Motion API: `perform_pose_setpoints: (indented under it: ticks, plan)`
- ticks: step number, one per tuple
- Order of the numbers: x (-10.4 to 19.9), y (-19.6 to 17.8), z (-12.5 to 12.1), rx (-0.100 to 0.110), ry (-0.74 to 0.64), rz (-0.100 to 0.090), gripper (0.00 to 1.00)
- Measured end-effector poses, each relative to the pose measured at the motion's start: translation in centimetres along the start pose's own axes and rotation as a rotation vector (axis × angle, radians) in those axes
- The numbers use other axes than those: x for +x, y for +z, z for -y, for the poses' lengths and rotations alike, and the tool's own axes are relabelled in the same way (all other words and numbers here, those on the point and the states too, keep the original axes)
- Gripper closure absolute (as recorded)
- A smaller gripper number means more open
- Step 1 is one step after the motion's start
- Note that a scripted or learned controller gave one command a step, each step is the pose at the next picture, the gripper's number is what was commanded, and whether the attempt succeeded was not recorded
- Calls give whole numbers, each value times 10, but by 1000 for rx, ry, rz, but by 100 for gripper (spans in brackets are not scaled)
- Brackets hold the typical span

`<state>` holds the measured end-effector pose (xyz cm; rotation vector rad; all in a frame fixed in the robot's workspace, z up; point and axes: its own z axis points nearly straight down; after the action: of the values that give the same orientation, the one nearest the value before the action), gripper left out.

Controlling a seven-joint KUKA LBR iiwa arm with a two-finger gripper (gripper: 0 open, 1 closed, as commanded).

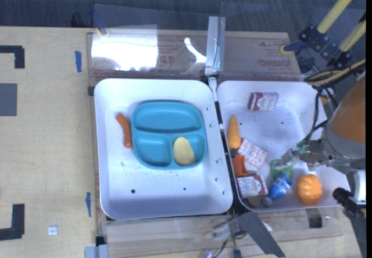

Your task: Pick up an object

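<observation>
The right bin (302, 100) holds several small items. My gripper (289, 161) hangs low over its lower middle, reaching in from the right. A small green item (275, 165) lies right at its tip, and I cannot tell whether it is held. Just below are a blue bottle (281, 187) and an orange round fruit (310, 189). To the left lie a carrot (233, 132), a red-and-white carton (253, 155) and another carton (250, 185). A dark red carton (263, 101) sits near the far wall.
The left bin (110, 193) holds a blue divided plate (165, 120) with a yellow fruit (183, 151) in its near right compartment. An orange sausage (124, 130) lies left of the plate. The arm's orange band (351, 120) overhangs the right bin's right edge.
</observation>
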<state>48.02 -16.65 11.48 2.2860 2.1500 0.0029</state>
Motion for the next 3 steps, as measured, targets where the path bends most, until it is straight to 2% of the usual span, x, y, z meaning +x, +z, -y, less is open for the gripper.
perform_pose_setpoints:
  ticks: [1, 2, 3]
  plan:
    - [16, 28, 1, 0, -30, 0, 0]
    - [-26, 27, -5, -1, 224, -9, 0]
    - [-29, 17, -5, -5, 228, -2, 100]
